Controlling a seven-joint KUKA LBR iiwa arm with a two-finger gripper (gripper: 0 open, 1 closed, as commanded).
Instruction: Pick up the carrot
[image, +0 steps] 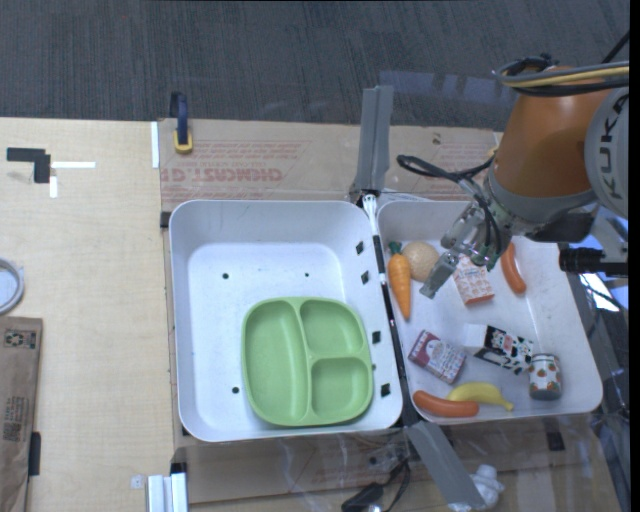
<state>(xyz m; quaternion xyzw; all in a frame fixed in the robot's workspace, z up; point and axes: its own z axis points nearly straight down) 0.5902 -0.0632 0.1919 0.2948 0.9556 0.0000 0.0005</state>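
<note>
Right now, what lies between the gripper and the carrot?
In the camera view, a beige round item lies between the gripper and the carrot, touching the carrot's upper end. Lower down, bare white bin floor separates them.

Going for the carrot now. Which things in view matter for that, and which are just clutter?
Job: carrot, gripper.

Clutter: green tray, banana, two sausages, milk carton, red box, small can, potato.
</note>
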